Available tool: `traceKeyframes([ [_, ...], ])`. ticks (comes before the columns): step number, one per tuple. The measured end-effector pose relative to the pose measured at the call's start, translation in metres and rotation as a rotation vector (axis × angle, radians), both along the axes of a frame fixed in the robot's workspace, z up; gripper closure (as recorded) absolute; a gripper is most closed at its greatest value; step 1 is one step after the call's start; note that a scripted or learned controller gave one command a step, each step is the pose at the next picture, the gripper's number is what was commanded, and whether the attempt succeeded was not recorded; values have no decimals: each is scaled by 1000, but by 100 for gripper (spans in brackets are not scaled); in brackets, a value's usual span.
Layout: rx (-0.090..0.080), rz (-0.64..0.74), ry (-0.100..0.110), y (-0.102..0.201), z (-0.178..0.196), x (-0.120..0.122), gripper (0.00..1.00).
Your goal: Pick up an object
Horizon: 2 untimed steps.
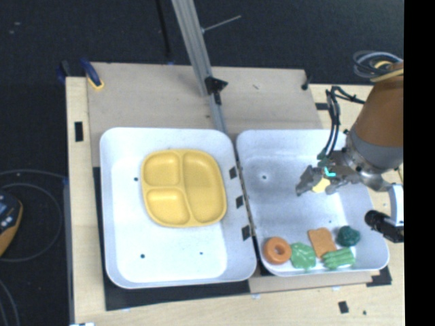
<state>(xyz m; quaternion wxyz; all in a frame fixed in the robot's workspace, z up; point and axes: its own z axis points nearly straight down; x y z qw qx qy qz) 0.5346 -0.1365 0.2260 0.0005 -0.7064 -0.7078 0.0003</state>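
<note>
A pale wooden counter (pixel 156 94) on a dark floor carries two white bins: the left bin (pixel 119 250) holds a yellow divided plate (pixel 183 187). Over the right bin (pixel 272 155), the hand (pixel 319 180) grips a small yellow object (pixel 318 186) between its nearly closed fingers; its shape and long axis are too small to tell. At the hand's six o'clock lie an orange ring (pixel 276 249), a tan block (pixel 321 240) and green pieces (pixel 338 257).

Plate (pixel 183 187) in left bin (pixel 122 263); toys (pixel 312 250) in right bin (pixel 272 155).
</note>
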Motion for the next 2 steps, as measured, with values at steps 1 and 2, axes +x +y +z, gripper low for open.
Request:
traceKeyframes([
  [1,0,0,-2,0,1,0,0],
  [2,-1,-2,1,-1,-49,10,0],
])
